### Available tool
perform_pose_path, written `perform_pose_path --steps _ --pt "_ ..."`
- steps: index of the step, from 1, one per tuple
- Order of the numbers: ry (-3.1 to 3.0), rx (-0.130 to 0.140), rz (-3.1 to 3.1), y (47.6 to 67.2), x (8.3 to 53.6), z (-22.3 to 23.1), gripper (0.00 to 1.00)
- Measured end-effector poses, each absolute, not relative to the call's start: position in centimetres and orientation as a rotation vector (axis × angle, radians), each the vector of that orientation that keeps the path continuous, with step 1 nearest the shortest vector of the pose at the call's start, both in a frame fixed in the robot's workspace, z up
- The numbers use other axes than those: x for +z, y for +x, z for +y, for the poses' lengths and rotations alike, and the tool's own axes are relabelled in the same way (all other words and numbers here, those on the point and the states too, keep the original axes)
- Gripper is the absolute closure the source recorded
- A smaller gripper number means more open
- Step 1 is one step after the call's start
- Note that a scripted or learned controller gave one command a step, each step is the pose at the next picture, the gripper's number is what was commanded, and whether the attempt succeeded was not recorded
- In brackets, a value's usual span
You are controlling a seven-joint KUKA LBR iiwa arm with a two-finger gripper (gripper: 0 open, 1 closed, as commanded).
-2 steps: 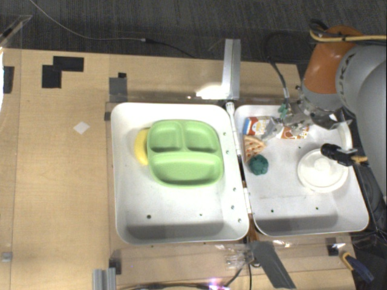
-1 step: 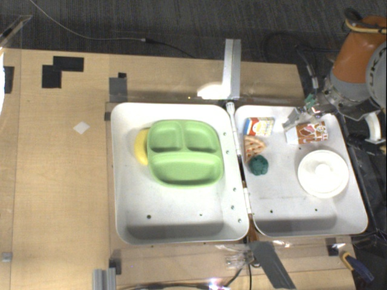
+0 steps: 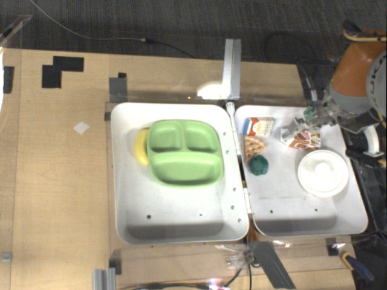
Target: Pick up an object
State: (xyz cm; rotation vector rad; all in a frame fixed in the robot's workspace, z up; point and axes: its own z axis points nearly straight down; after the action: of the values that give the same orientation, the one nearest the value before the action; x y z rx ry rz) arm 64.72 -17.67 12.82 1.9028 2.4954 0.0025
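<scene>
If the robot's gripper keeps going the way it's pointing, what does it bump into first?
Probably the crinkly snack packet, right beside the gripper in the right bin. Depth is hard to judge from above.

Yellow item point(image 3: 140, 147): mostly hidden beneath the green divided tray point(image 3: 183, 151), identity indeterminate. Arm point(image 3: 361, 71): cut off by right edge. End effector point(image 3: 313, 115): small and blurred, finger state not discernible.

The grey arm point(image 3: 363, 77) with its orange band reaches in from the right, pincer point(image 3: 309, 115) low and pointing left.
</scene>
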Motion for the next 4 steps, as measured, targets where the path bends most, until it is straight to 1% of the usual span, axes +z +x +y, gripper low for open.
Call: perform_pose_path --steps 1,2,3,4 --pt "1.886 0.023 2.461 60.8 11.0 -20.4 0.00" --pt "1.878 0.030 2.460 61.2 12.4 -20.3 1.00" --pt "1.878 0.027 2.456 61.2 12.2 -20.5 0.00" --pt "1.963 0.004 2.448 60.8 11.1 -20.6 0.00"
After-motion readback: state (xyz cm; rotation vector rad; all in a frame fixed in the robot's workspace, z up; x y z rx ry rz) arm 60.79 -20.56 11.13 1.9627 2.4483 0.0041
